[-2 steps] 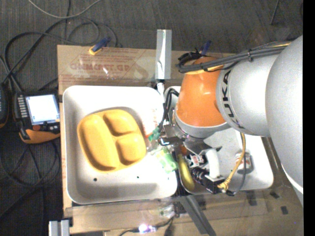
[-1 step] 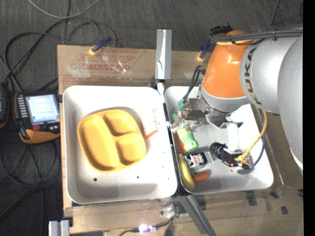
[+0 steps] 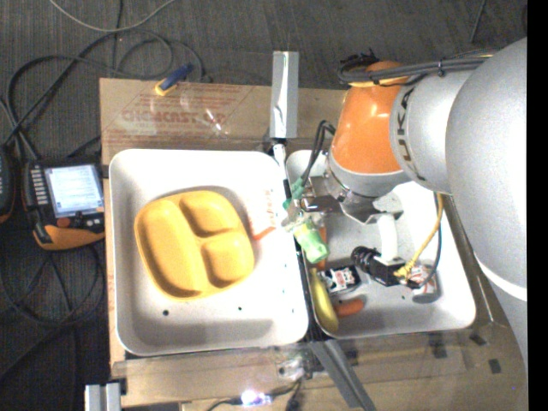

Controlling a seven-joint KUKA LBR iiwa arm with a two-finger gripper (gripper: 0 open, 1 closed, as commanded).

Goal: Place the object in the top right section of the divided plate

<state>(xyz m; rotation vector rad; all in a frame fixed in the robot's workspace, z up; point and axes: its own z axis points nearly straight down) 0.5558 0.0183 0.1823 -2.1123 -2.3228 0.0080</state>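
Green object sitting at the right bin's left edge beneath the jaws, grip impossible to tell, so lift cleanly over the rims between the 2 bins toward the yellow divided plate, steering clear of the banana and toys nearby.

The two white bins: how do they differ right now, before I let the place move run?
The left bin holds a yellow divided plate with bare-looking sections; the right bin holds several small loose items, a green object among them. The left bin lies open to the camera; the right bin is partly covered by the arm. Both are shallow, white, and side by side.
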